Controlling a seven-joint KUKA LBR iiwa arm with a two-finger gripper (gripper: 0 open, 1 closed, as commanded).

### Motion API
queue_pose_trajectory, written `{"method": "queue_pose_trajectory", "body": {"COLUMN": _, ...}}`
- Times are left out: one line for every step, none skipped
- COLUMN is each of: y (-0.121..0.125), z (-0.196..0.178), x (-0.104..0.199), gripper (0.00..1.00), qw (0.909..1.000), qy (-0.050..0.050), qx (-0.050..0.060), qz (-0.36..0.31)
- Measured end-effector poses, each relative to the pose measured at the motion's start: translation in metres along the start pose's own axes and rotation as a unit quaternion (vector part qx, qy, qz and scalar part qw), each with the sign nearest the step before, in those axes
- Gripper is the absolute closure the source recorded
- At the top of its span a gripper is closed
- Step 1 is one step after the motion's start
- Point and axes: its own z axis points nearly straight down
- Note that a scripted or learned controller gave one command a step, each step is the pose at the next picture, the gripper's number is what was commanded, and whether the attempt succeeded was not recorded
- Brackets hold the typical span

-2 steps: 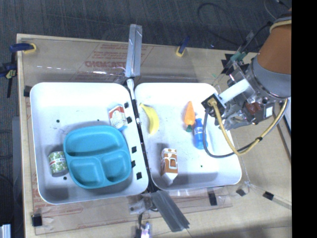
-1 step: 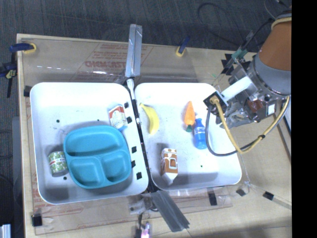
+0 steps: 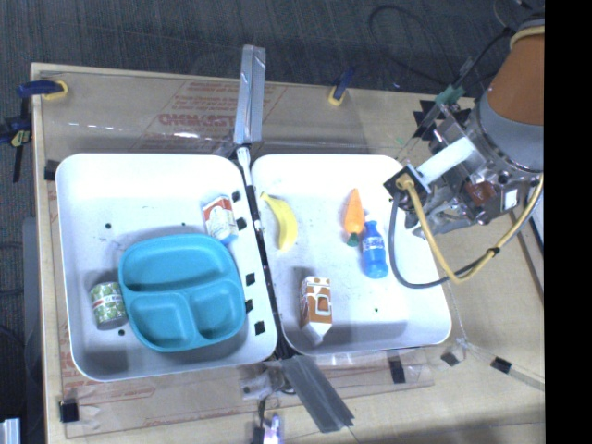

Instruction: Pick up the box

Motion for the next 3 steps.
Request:
{"method": "queue_pose_trajectory", "body": {"y": 0.0, "z": 0.05, "x": -0.002, "gripper": 1.0, "qw": 0.9986, "qy": 0.007, "qx": -0.004, "qz": 0.053}}
{"method": "queue_pose_trajectory", "body": {"y": -0.001, "z": 0.04, "x": -0.001, "gripper": 1.0, "qw": 0.9988, "qy": 0.005, "qx": -0.003, "qz": 0.049}}
{"method": "queue_pose_trajectory", "body": {"y": -0.002, "z": 0.031, "x": -0.001, "gripper": 1.0, "qw": 0.999, "qy": 0.004, "qx": -0.002, "qz": 0.045}}
